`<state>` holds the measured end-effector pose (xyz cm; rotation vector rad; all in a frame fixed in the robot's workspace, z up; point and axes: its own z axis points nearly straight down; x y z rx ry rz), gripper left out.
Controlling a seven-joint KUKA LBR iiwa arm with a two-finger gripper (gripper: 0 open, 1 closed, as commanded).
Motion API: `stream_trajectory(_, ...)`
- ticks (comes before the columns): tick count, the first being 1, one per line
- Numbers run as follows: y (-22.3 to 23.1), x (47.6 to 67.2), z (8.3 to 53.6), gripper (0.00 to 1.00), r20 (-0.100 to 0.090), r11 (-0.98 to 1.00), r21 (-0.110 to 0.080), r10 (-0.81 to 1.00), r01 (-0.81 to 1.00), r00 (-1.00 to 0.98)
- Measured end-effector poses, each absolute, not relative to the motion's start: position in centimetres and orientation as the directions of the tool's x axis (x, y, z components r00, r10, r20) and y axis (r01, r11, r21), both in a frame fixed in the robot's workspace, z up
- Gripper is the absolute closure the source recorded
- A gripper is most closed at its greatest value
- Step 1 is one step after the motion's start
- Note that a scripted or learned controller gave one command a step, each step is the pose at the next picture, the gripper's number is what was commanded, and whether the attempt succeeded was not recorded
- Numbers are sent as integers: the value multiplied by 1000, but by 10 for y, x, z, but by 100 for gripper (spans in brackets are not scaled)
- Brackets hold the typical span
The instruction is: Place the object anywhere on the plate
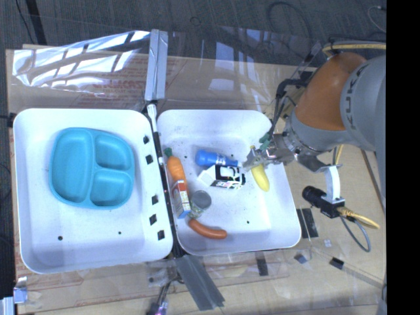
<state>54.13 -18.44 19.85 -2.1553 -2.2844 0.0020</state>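
Observation:
A blue divided plate [90, 167] lies in the left bin [39, 241] with nothing on it. In the right bin [216, 115] my gripper [256, 159] hangs low near the right wall. It sits directly over the top end of a yellow banana [262, 179] and seems to touch it. I cannot see whether the banana is gripped. A black-and-white box [226, 176] lies just left of the banana, with a blue cylinder [210, 158] behind it.
Along the right bin's left wall lie an orange carrot [175, 169] and a small labelled bottle [182, 199]. A grey round object [201, 200] sits mid-bin, and a reddish sausage [208, 229] lies near the front. The divider between the bins carries black clips.

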Motion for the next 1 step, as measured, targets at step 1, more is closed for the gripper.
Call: stream_trajectory(1,-115,571,231,100,1,129,-3,992,992,-129)
